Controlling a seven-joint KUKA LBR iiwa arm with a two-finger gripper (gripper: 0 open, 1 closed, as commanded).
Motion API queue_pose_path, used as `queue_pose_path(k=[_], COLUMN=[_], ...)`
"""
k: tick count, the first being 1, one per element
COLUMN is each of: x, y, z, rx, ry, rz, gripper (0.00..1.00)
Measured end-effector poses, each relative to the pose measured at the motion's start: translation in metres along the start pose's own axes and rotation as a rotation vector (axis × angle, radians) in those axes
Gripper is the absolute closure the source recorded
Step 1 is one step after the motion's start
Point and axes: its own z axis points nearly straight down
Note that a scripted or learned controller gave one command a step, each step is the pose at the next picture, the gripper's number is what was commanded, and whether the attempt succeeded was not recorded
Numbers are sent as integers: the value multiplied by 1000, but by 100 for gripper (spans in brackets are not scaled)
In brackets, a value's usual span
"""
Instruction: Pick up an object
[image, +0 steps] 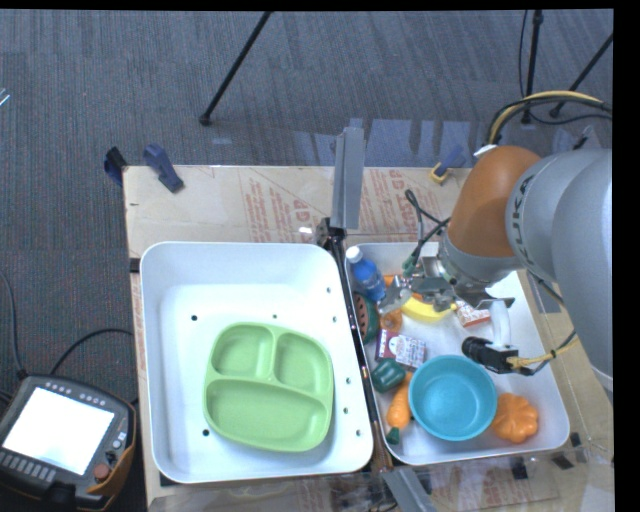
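Grey carpet around bench, left bin holding green divided plate, gripper low in cluttered right bin over what may be a banana, finger state indiscernible, blue bowl nearby.

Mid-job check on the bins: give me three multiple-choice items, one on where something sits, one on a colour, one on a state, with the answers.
1. Where is the green divided plate?
A. In the left bin
B. In the right bin
C. On the floor

2. What colour is the bowl in the right bin?
A. Red
B. Blue
C. White

3. How does the bowl stand?
A. Upside down
B. On its side
C. Upright, opening up

Answers: 1 A, the plate lies flat in the left bin. 2 B, the bowl is plainly blue. 3 C, its hollow inside faces the camera.
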Motion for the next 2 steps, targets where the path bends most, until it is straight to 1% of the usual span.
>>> queue_pose_path(k=[1, 2], x=[-4, -4], y=[1, 0], z=[-11, -10], rx=[-2, 0], ry=[-1, 0], rz=[10, 11], gripper=[100, 0])
